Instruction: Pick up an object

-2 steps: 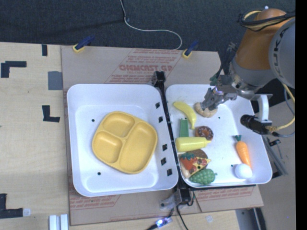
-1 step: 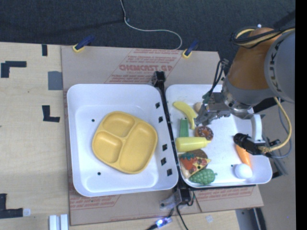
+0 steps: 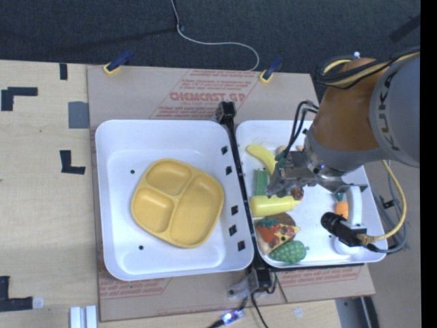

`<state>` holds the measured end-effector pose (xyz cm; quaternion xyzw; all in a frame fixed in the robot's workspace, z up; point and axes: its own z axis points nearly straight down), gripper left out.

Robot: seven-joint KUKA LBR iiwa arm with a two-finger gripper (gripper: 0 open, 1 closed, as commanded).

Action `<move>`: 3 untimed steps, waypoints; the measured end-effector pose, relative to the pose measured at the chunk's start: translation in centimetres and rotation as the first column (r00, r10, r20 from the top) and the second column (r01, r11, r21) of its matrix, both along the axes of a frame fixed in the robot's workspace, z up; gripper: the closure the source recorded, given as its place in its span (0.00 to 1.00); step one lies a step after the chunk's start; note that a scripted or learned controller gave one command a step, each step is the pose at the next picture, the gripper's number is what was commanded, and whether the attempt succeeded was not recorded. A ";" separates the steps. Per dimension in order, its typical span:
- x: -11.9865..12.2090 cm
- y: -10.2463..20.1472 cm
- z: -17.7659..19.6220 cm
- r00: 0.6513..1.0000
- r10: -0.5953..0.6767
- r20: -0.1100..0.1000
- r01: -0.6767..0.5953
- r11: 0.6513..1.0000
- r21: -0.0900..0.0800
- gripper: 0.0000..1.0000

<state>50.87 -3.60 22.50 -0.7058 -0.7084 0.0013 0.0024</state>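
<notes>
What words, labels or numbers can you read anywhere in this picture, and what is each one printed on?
"KUKA" in part: grey letters run down the arm at the right edge, cut off by the frame.
Red print on the cardboard sheet under the bins: two lines, upside down and too blurred to read for sure.
The yellow plate bears no text.

My arm [image 3: 403, 115] is a thick grey casing with dark lettering on its side, and below it a broad orange band [image 3: 345, 111] wraps the wrist. Yellow and black cables loop over the orange section. At the tip I see the end effector [image 3: 292, 176], a cluster of dull grey metal parts.
</notes>
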 end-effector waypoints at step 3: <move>-2.5 -0.4 0.4 1.000 -0.004 0.002 0.004 1.000 -0.002 1.00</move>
